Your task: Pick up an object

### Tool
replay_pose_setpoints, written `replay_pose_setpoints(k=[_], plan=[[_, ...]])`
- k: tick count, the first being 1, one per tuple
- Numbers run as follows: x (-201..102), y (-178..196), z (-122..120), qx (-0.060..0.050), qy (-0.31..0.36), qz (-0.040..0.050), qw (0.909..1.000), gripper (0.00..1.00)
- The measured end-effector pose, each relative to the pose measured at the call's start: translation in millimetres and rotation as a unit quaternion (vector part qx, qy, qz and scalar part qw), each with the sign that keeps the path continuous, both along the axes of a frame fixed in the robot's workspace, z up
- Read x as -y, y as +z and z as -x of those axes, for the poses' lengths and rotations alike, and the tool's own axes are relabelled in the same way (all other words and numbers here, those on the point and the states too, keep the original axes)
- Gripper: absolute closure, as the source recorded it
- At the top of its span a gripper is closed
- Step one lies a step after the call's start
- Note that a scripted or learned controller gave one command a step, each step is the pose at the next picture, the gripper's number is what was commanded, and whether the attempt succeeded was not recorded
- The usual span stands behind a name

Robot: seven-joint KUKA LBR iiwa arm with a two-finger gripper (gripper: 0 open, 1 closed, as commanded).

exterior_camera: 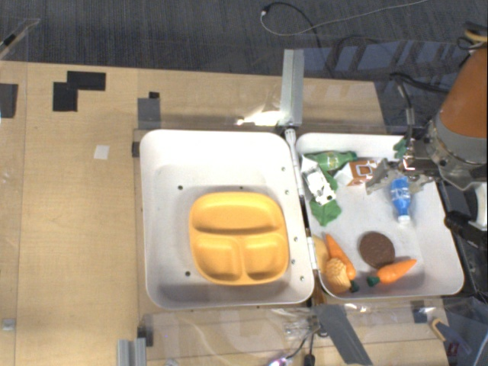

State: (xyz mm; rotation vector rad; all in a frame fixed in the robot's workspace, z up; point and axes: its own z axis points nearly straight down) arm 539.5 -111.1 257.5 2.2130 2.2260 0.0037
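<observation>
The right bin point(450, 280) holds several small objects. A blue bottle point(400, 199) lies near its right wall. A small orange and white box point(361, 171) sits at the back, beside a green pouch point(329, 160) and a white and black piece point(320, 185). Toward the front lie a brown round disc point(376, 248), an orange carrot point(395, 271) and a second carrot point(338, 253) next to a yellowish lump point(335, 273). My gripper point(400, 166) hangs low over the back right of this bin, just above the blue bottle and right of the box. Nothing is visibly held.
The left bin point(160, 174) carries a yellow divided plate point(239, 235). A green leafy scrap point(328, 210) lies by the wall between the bins. The arm's orange band point(467, 105) looms over the right bin's back right corner. Wooden bench point(69, 227) spreads to the left.
</observation>
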Motion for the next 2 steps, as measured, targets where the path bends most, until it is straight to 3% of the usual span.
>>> replay_pose_setpoints(k=[1,2], plan=[[-1.0,11.5,-1.7,0.003,0.002,0.0000,1.0000,1.00],[-80.4,40.5,0.3,0.002,0.122,0.0007,0.9925,1.00]])
